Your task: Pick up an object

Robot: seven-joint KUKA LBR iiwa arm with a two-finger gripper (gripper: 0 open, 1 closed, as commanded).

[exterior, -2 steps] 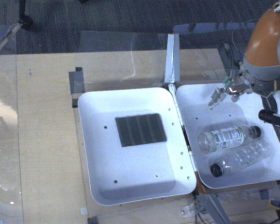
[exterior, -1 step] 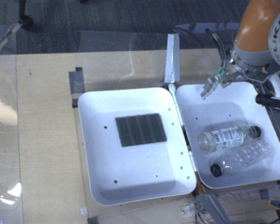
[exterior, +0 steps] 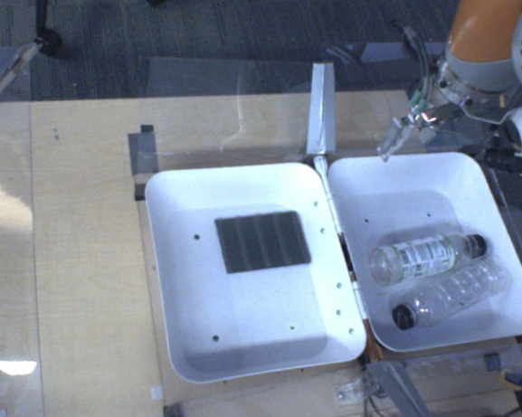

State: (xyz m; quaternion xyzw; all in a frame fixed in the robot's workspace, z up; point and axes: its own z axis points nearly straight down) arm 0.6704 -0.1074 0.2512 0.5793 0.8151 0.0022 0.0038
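Bottles: I see two clear plastic bottles lying on their sides in the right bin (exterior: 476, 180), both toward its near edge. The labelled bottle (exterior: 426, 256) lies across the middle; the bare bottle (exterior: 450, 297), black cap toward the divider, lies just beside it on the near side, close enough that they may be touching.
Pad: a dark ribbed pad (exterior: 263, 241) lies flat in the middle of the left bin (exterior: 175, 210), well apart from the bottles.
Gripper: my gripper (exterior: 402, 132) hangs above the far edge of the right bin, near its far left corner, well apart from both bottles.
Jaws: I cannot tell whether they are spread or pressed together; I see nothing between them.
Progress: nothing is lifted yet, as I judge it; every object rests on a bin floor.
Left to do: I'd say the whole pick remains: choose a target, come down over it, close, and lift.
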